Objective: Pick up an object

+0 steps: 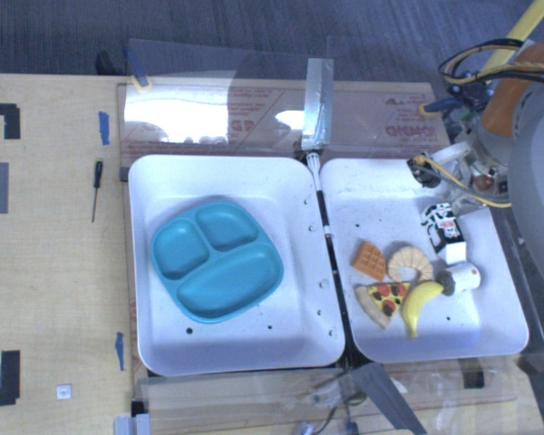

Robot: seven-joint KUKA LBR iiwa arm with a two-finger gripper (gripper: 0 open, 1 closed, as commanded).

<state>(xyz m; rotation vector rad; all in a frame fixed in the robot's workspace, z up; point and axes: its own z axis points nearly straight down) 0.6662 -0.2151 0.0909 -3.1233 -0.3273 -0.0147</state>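
From the fixed camera above the bench, the two white bins sit side by side, split by a dark seam. The left bin carries a blue three-compartment plate lying flat near its middle. It is broad and low with no edge standing proud, so I would judge it a poor candidate for a two-finger pinch. The right bin holds the graspable things, huddled in its lower middle: a toy waffle, a round ridged cracker-like piece just beside it, a toy pizza slice below, and a toy banana leaning against the pizza and overlapping the cracker's lower edge. That crowding likely means a descent on one piece would nudge its neighbours. The arm comes in from the right, its gripper low over the right bin's right half, near the banana's stem end, with a white and dark block just below its tip. Whether the gripper is spread or closed I cannot tell, as the wrist body and cables hide it, and nothing shows plainly held. The banana, nearest the tool, looks the likeliest target, with the pickup not yet achieved.
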